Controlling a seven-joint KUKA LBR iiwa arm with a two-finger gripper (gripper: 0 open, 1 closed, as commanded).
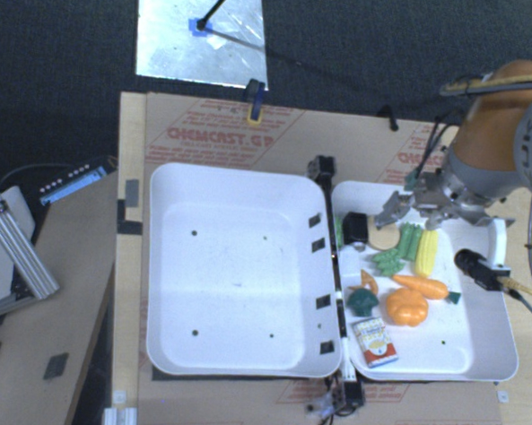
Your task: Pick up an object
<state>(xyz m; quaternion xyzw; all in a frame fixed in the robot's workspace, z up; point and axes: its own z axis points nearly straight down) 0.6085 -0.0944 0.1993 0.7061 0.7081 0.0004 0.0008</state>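
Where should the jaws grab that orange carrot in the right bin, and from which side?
Probably across the middle of the carrot, from straight above. It lies flat, pointing left to right, so the jaws would close across its narrow width. The orange round fruit touches its lower left, so stay toward the thicker right half.

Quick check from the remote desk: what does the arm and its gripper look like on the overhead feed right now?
The arm is grey with a rounded orange band above the wrist. Thin dark and green cables run along the wrist toward the gripper, which is a small grey metal assembly over the right bin.
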